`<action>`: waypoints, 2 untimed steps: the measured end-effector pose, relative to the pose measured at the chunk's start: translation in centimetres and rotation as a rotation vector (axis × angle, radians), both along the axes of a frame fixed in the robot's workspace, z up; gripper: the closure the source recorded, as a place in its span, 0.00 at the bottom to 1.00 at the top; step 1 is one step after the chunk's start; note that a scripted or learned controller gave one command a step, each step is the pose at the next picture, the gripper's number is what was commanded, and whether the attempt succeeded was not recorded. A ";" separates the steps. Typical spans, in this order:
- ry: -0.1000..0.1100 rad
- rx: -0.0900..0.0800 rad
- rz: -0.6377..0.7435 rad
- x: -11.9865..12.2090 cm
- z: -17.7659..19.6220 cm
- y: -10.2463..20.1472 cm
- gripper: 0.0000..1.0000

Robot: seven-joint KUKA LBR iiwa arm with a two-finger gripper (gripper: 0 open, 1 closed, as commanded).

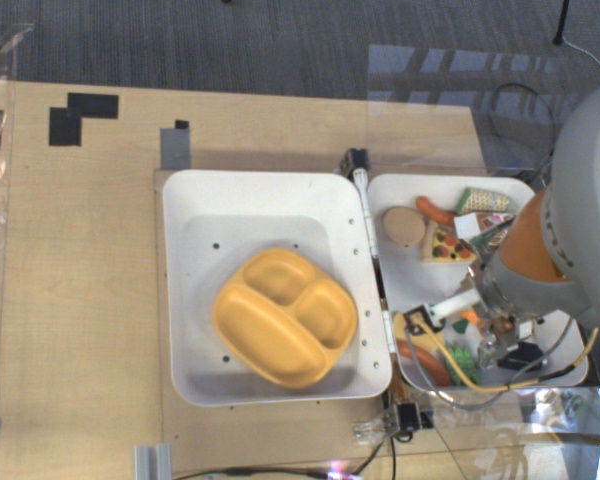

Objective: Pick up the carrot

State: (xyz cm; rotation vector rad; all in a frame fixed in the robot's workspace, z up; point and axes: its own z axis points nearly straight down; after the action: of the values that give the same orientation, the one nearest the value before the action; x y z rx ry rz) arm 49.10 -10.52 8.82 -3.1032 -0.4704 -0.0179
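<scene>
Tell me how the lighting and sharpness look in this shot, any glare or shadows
Camera view: even, soft light; the yellow tray casts a faint shadow on the left bin. Pale reflections streak the clear panel at the top right. Mild blur overall; the small items under the arm in the right bin are hard to tell apart.

The gripper (492, 340) hangs low in the right bin (405, 190), near the carrot (421, 360).

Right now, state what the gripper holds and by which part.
Cannot be told: the gripper sits low in the right bin among toy food, near the carrot, its grasp hidden.
</scene>
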 end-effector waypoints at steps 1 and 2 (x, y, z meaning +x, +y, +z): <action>0.004 -0.004 -0.037 9.5 -0.2 -2.5 0.00; 0.000 -0.005 0.089 3.3 0.0 -0.2 0.00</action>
State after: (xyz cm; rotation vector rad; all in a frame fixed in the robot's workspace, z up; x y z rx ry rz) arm 52.39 -10.76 8.81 -3.0841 -0.6083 -0.0164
